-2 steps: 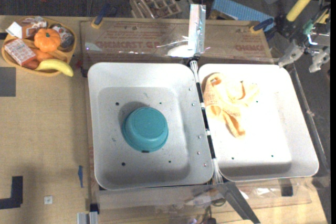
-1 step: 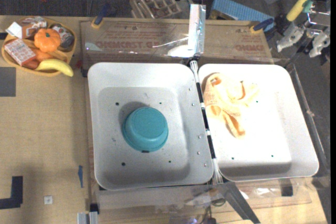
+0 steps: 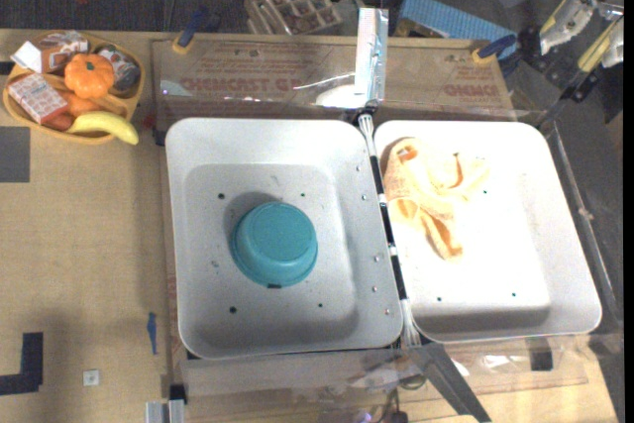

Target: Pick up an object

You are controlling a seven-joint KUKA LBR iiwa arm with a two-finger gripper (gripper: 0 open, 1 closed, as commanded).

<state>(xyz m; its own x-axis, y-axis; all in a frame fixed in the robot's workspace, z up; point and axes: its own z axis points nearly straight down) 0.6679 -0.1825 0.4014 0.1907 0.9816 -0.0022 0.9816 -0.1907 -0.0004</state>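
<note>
Sitting upside down near the middle of the left bin [image 3: 188, 154] is 1 teal bowl [image 3: 275, 243], apart from every wall. The right bin [image 3: 555, 213] holds 1 limp tan and orange item [image 3: 426, 198], possibly crumpled cloth or a paper wrapper; the view is too soft to tell. It lies in the left half of that bin, close to the divide between the 2 bins. That makes 2 white bins side by side with 1 thing in each.

At the top right edge, among clutter, dark and yellow hardware shows that may be the gripper [image 3: 580, 10], well away from both bins. I cannot tell how wide the end effector stands or whether it has anything in it.

On the bench at the upper left sits 1 yellow dish [image 3: 20, 99] of toy food. It carries 1 orange round fruit [image 3: 89, 74], 1 banana [image 3: 104, 124] over its front rim, and a few small boxes. Behind the bins lies 1 brown board [image 3: 248, 79], with 2 blue clamps at its back corners, 1 on the left [image 3: 193, 27] and 1 on the right [image 3: 495, 47].
</note>
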